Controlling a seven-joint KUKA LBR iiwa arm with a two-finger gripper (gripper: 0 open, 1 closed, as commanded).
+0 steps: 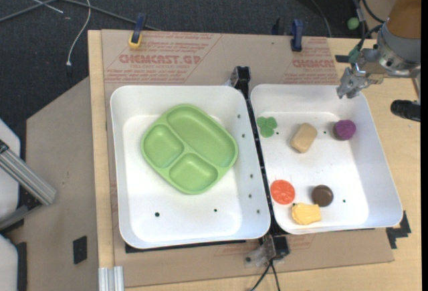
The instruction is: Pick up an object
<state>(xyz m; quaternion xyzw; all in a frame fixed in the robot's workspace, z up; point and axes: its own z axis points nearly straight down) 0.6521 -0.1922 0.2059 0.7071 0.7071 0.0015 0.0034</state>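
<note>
Glossy white plastic bins, matt green plastic tray, cardboard base w/ rough print

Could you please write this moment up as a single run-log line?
pincer: above right bin's far edge, nothing visibly held | right bin: purple item, tan item, four more | left bin: green divided plate

Even, bright overhead light fills the scene. The white bins glare slightly, nearly washed out. Shadows are soft and short. Focus is mildly soft throughout, edges slightly blurred.
</note>
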